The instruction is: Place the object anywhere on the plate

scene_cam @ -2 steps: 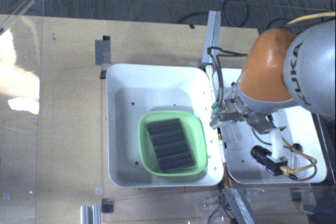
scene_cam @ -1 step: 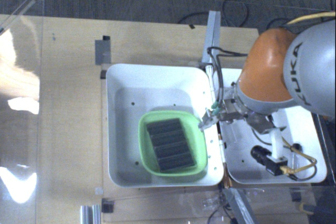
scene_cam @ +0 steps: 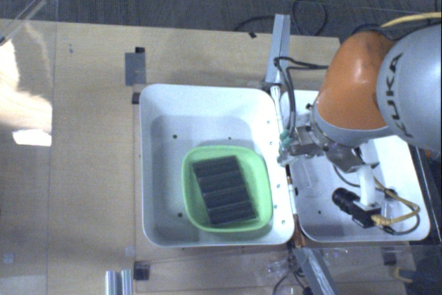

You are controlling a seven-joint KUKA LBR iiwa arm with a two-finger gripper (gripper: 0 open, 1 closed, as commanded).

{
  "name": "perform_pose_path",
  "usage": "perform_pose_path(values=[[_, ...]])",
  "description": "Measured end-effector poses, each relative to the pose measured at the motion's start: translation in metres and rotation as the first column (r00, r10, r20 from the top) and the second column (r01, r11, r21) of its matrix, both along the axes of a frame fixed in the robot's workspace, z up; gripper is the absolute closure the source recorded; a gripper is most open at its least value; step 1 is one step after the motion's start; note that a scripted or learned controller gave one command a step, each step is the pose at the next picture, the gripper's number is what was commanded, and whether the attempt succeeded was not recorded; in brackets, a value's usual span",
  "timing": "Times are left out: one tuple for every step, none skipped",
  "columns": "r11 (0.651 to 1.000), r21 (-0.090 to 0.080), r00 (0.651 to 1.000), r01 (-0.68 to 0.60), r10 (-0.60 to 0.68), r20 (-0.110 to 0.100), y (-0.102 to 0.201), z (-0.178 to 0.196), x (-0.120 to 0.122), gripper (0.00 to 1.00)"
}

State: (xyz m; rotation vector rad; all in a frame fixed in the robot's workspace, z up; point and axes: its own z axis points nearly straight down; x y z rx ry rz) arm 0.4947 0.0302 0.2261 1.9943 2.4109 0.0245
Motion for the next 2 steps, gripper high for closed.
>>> perform_pose_path(values=[[1.000, 0.000, 1.000, 0.000, 0.000, 0.000, 0.000, 0.000, 0.000, 0.00], [1.000, 0.001, 1.000, -0.004, 0.004, 0.005, 0.000, 0.011, 0.002, 1.00]])
